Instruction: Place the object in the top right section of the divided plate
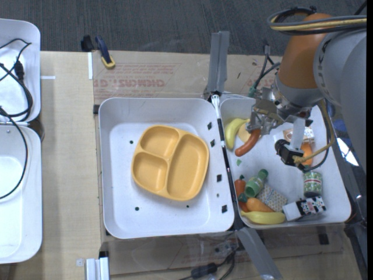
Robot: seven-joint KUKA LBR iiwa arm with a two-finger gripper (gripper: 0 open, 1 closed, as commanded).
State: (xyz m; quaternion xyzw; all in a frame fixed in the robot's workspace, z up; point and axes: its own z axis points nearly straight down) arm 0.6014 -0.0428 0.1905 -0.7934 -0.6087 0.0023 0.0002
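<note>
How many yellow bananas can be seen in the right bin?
2: one banana at the bin's upper left beside the gripper, another banana along its bottom edge. Clutter may hide more.

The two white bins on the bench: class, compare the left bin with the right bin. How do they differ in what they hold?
The left bin holds one thing, a yellow divided plate; the right bin holds a jumble of small items, including a banana and a green bottle. The gripper is over the right bin, at a red-orange sausage, not over the left bin. Both are shallow, white and side by side.
</note>
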